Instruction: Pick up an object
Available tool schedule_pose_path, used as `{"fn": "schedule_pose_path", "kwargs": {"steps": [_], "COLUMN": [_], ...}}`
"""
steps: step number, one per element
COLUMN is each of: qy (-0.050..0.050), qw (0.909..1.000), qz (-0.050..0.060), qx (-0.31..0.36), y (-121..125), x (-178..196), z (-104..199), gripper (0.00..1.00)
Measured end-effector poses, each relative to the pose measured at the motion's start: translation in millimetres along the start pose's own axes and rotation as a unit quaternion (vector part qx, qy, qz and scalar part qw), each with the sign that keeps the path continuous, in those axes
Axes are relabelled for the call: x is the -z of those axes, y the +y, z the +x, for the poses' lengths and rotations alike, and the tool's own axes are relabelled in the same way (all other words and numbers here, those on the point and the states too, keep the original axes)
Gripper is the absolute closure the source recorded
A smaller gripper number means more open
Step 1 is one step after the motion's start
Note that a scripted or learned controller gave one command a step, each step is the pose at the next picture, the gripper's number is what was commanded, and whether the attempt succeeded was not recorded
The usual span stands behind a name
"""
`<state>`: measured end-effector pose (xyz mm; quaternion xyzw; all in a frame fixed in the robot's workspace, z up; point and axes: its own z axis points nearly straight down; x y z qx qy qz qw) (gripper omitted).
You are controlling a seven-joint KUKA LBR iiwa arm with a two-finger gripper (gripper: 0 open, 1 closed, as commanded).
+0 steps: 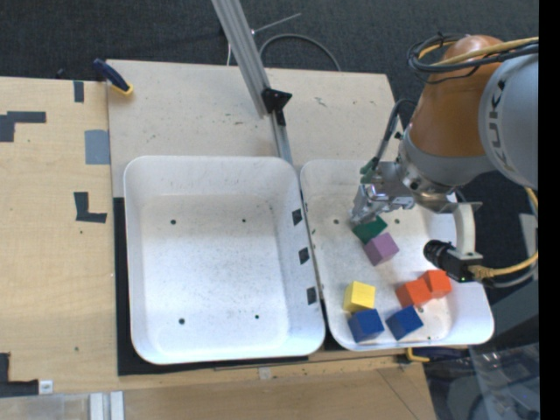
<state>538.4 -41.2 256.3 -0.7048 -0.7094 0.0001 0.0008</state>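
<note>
You see the grey arm [477, 103] with its orange band reaching in from the right, and its bulk covers the far right corner of the right bin [328, 234], so that part of the bin floor is hidden from you. The pincer [372, 206] hangs low over the right bin, its metal tip just above the green block [369, 229]; the fingers are too small and cluttered to read, so you cannot tell whether they are spread or closed, nor whether they touch the block. The green block sits partly under the pincer and touches the purple block [381, 248] just in front of it. Nearer the front rim you find a yellow block [360, 295] resting against a blue block [367, 324], a second blue block [405, 322] beside it, and an orange block [423, 288] just behind that one, partly masked by a black fitting with a yellow cable. The left bin [214, 261] is a shallow white tray with rounded corners, its floor speckled with fine dark marks and 4 small dark dots. Both bins lie side by side, rims touching, on a pale table [192, 112] of scuffed board; a lighter wood panel with grey and dark tape pieces lies to the left. A slanted metal rail [238, 33] crosses the table from the top, and dark carpet lies beyond.
</note>
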Motion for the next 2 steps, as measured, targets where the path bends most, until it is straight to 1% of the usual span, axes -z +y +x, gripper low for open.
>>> {"fn": "schedule_pose_path", "kwargs": {"steps": [1,2], "qy": [0.0,0.0], "qw": [1.0,1.0], "qz": [0.0,0.001], "qx": [0.0,0.0], "y": [-7,-7], "x": [2,-3], "z": [54,103], "gripper": [1.0,1.0]}}
